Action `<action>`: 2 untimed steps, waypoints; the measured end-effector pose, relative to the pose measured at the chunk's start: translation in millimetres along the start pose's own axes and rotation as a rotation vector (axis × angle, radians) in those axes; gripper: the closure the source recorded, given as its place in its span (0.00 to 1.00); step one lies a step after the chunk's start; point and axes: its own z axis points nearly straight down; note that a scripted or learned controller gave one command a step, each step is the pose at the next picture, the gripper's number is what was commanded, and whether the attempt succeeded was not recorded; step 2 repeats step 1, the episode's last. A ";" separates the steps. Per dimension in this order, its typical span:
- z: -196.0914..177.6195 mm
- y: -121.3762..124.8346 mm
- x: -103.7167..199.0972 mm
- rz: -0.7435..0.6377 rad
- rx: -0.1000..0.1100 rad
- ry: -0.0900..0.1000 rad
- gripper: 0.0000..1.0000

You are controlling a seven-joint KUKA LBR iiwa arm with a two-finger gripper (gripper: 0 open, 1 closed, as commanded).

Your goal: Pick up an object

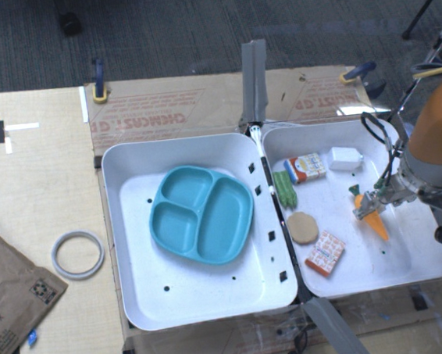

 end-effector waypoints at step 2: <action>-119.8 23.5 10.3 0.161 0.001 -0.001 1.00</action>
